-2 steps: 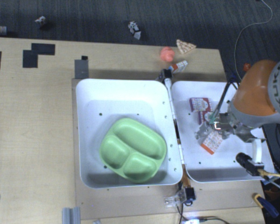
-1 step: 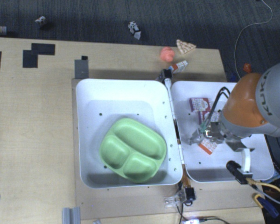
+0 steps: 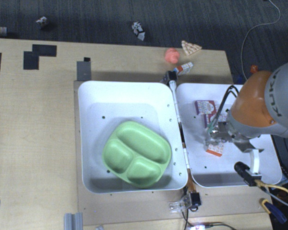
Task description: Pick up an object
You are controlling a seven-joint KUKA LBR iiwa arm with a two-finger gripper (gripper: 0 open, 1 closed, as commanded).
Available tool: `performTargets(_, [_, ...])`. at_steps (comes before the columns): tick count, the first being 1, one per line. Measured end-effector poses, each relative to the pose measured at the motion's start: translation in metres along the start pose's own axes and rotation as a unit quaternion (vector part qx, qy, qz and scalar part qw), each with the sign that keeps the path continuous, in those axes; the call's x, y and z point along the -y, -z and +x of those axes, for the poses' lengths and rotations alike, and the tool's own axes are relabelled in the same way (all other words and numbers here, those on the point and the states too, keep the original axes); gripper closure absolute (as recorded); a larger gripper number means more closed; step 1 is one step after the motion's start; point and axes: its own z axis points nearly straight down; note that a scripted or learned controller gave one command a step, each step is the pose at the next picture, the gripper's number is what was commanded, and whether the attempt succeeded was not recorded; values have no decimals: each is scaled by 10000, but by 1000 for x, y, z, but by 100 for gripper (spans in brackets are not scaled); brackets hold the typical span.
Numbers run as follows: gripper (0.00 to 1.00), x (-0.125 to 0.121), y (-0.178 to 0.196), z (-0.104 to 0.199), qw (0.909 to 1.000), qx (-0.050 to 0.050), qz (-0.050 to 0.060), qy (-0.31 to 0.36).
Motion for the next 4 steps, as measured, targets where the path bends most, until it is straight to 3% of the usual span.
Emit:
performTargets(1, [100, -75, 81, 69, 9999, -60, 123, 34])
performTargets(2, [100, -117, 78, 21, 9999, -48, 136, 19])
performTargets(3, [0, -117, 78, 22, 9999, -50, 137, 27])
performTargets(4, [0, -65, -8, 4, 9999, -40, 91, 32])
